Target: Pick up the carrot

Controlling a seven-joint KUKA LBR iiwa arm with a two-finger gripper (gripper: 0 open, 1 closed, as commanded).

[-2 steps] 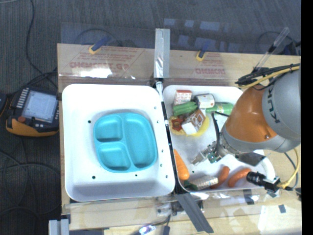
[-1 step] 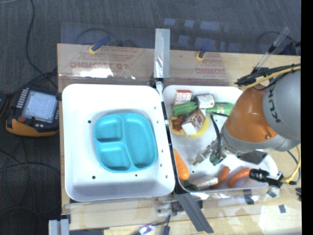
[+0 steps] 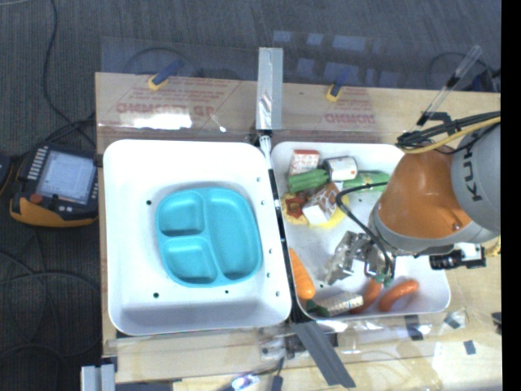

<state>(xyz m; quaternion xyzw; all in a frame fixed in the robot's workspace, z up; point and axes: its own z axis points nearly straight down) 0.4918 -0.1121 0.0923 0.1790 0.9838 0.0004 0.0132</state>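
Camera view, looking down at a slant: orange tapered carrot (image 3: pixel 303 277) lying in the right-hand shallow white bin (image 3: pixel 438 301), close along its left wall, near the front corner, thin end pointing toward the back. Grey arm with the orange band (image 3: pixel 419 198) hanging over the same bin, jaws low over the bin floor just right of the carrot and apart from it. Impossible to tell from here whether the jaws stand apart or together; nothing seen between them.

To do the step well, probably: shift left until centred over the thick half of the carrot, turn the wrist so as to close across its width rather than along its length, and mind the bin wall, which leaves little room on that side. Best to descend straight and close only once level with the carrot's middle, since a round tapered body likely slips out of a tip grasp.

Right bin crowded: a small red-and-white box (image 3: pixel 305 161) and a long green vegetable piece (image 3: pixel 313 181) at the back, a reddish sausage-shaped toy (image 3: pixel 397 293) near the front wall, a speckled yellow-brown corn-like piece (image 3: pixel 340 304) just beside the carrot's thick end. Risk of catching that neighbour instead.

Left-hand shallow white bin (image 3: pixel 122 243) holding one turquoise plastic plate with three compartments (image 3: pixel 207 235), nothing visible in them. Both bins side by side on the pale wooden desk (image 3: pixel 480 104).
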